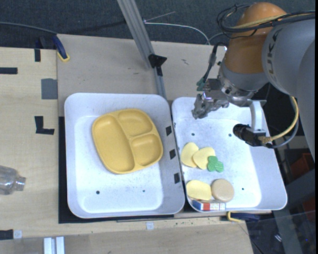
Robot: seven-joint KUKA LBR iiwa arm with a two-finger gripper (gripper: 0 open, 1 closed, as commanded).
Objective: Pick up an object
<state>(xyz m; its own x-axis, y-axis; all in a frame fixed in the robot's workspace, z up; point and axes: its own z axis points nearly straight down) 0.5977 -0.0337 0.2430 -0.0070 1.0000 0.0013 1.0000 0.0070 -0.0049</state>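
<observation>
While the arm reaches in from the right, we see its end effector (203, 108) hanging over the far, bare corner of the right bin (264, 192), and we cannot tell what state it is in from this slanted angle; nothing shows in its grip. We judge the pick as not yet begun. The likely targets lie well apart from it, at the near end of that bin: pale yellow pieces (197, 156), a small green piece (215, 165) and a tan round piece (222, 189). A yellow divided plate (128, 139) fills the left bin (79, 194) on the desk (26, 142). Next, we think, it must travel toward the cluster and descend.
</observation>
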